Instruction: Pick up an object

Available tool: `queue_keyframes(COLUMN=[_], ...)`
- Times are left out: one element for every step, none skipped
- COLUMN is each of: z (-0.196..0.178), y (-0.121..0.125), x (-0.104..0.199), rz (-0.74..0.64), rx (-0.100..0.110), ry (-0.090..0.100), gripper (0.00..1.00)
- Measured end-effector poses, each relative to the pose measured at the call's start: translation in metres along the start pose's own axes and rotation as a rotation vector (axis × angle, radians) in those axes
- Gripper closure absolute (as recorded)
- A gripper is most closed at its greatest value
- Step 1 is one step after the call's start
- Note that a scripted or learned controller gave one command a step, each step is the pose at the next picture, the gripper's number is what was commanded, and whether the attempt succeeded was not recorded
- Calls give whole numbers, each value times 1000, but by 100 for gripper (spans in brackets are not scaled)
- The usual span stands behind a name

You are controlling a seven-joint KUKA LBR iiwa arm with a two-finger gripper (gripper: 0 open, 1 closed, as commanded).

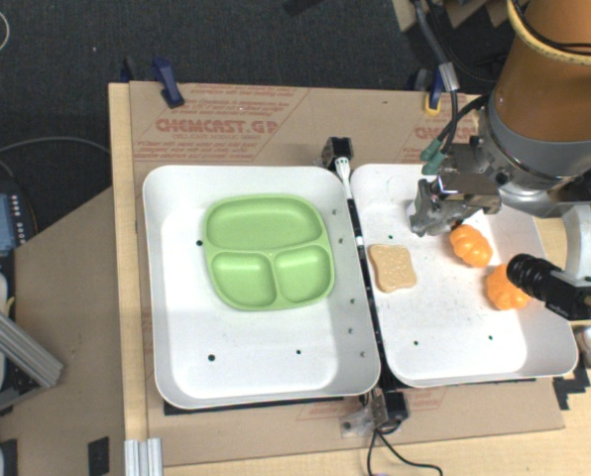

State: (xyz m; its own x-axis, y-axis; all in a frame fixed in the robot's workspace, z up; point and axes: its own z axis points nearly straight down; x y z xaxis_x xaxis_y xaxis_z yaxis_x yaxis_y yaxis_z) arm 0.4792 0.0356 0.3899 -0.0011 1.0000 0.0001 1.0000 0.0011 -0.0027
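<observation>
The gripper hangs low over the right bin, whether its fingers are apart or closed I cannot tell; a slice of bread lies near it, two orange pieces beside; a green divided plate sits in the left bin

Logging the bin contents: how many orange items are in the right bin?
2: one orange piece beside the gripper, another nearer the right edge, partly covered by a black part. More may be hidden under the arm.
</observation>
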Motion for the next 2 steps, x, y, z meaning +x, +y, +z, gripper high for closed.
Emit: queue_keyframes(z=[70, 31], y=[0, 1], x=[-33, 24], rz=[6, -6], rx=[5, -7], ry=[-1, 2], gripper=[100, 100])
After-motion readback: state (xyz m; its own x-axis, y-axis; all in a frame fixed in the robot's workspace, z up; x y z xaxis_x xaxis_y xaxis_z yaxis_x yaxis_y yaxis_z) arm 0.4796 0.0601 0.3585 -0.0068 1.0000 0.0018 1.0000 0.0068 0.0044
